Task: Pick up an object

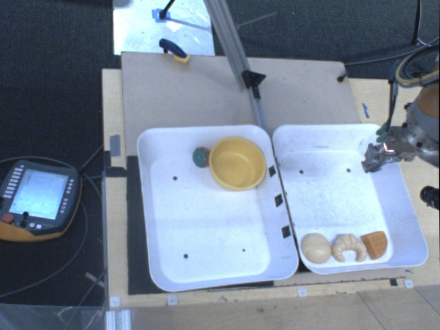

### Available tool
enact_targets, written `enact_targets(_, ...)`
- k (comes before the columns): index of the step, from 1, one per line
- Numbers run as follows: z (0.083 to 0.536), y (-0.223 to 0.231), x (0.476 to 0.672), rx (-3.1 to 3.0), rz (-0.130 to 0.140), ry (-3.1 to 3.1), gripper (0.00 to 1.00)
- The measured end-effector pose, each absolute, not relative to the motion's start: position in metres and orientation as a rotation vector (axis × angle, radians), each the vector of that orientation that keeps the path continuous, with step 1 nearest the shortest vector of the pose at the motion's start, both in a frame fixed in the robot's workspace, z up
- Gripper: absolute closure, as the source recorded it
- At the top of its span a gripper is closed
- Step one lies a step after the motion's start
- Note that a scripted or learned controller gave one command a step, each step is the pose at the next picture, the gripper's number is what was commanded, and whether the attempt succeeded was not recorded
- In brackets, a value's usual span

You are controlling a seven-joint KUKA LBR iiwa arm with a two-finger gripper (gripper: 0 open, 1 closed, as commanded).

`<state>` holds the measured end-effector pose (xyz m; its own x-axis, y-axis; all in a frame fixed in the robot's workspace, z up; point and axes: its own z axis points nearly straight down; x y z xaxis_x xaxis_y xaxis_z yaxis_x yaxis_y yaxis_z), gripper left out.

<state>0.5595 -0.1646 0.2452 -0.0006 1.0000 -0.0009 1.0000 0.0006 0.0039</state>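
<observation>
Overhead, the gripper (375,158) hangs over the upper right edge of the right bin (330,158), at the end of the grey arm (421,133); whether it is open or closed cannot be told, and nothing shows in it. Well below it, along that bin's near wall, lie a pale round bun (316,247), a croissant (348,247) and an orange-brown block (375,244), side by side. Far to its left, in the left bin (206,253), a yellow bowl (237,163) sits with a small green ball (200,157) touching its left rim.
</observation>
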Motion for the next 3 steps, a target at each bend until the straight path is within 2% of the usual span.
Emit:
enact_targets(1, 0.298, -0.165, 0.56, 2.217, 0.005, 2.219, 1.0)
enact_targets(3, 0.268, -0.068, 0.597, 2.217, 0.001, 2.227, 1.0)
